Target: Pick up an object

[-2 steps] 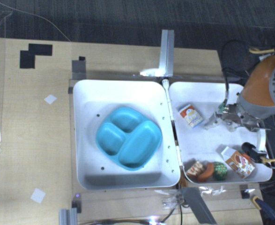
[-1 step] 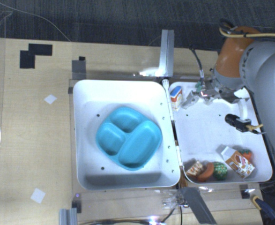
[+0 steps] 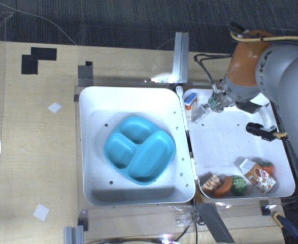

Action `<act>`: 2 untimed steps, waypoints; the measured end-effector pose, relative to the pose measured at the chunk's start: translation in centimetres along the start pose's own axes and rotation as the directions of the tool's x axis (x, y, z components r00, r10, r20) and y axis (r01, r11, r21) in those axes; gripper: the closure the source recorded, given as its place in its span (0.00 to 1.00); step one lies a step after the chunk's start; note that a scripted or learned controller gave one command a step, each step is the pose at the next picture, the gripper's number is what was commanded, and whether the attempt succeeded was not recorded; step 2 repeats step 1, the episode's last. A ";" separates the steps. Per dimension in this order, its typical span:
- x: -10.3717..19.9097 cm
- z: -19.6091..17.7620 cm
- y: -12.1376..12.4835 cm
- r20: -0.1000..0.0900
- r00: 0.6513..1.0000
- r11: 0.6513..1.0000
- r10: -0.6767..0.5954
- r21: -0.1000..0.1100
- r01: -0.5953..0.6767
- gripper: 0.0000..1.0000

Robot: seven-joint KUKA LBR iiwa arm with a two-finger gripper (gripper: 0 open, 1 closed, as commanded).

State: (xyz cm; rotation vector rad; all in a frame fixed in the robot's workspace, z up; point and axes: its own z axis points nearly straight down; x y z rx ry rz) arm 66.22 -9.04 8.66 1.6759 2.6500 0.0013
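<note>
Fixed overhead camera, slanted, both bins (image 3: 88,151) framed.

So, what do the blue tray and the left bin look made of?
Blue tray: probably moulded plastic, smooth and slightly glossy, with rounded compartments and a uniform colour. Left bin: likely plastic too, matte white, with rounded corners and soft shading.

Two white bins (image 3: 95,116) (image 3: 225,141), one blue divided dish (image 3: 138,149), two small printed packs (image 3: 190,103) (image 3: 260,177) and three small toy foods (image 3: 212,182) (image 3: 224,186) (image 3: 238,185).
</note>
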 end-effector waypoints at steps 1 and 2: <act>-0.1 -1.5 0.4 0.005 1.000 1.000 -0.003 -0.010 0.003 1.00; -0.1 -1.5 0.4 0.005 1.000 1.000 -0.003 -0.010 0.003 1.00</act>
